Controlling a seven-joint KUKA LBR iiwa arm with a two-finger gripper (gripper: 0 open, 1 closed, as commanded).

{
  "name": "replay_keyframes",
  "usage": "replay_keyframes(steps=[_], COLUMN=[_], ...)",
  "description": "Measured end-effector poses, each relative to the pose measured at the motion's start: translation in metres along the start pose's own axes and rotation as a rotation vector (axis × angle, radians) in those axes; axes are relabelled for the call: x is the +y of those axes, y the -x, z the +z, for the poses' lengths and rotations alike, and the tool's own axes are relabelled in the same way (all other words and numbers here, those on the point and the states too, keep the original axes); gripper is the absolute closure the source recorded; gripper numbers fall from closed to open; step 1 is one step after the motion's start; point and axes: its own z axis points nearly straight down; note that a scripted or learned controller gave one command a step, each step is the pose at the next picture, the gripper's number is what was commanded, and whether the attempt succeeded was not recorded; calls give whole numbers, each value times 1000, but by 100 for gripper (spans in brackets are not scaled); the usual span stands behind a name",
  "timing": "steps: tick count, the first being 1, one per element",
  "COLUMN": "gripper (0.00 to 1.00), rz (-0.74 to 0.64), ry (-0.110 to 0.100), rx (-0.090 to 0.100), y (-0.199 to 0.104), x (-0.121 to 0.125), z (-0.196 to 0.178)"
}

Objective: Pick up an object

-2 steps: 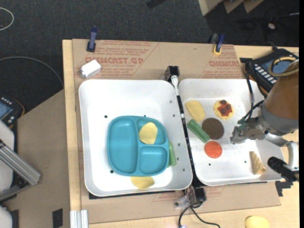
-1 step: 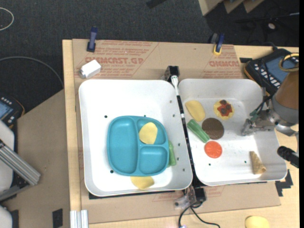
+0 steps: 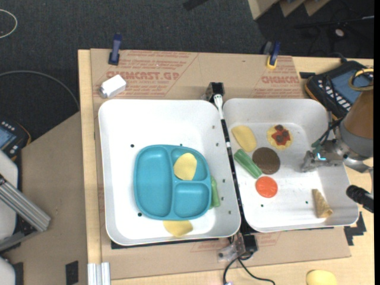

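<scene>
Near the right bin's [image 3: 285, 105] right wall hangs the end effector [image 3: 313, 158], its closure impossible to tell, well right of the brown disc [image 3: 266, 160].

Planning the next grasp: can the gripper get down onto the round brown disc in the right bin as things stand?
Probably yes. The round brown disc lies flat and uncovered, and bare bin floor separates it from the gripper. Tight neighbours, though: the green stick touches its left edge and the orange-red disc sits just below.
</scene>
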Motion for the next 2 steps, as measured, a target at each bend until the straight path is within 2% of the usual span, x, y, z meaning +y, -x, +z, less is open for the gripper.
replay_keyframes(steps=[1,2], gripper=[100,100], rz=[-4,-14], ry=[-3,9], rx=[5,4], y=[-59,-188], x=[-34,-61], z=[-10,-105])
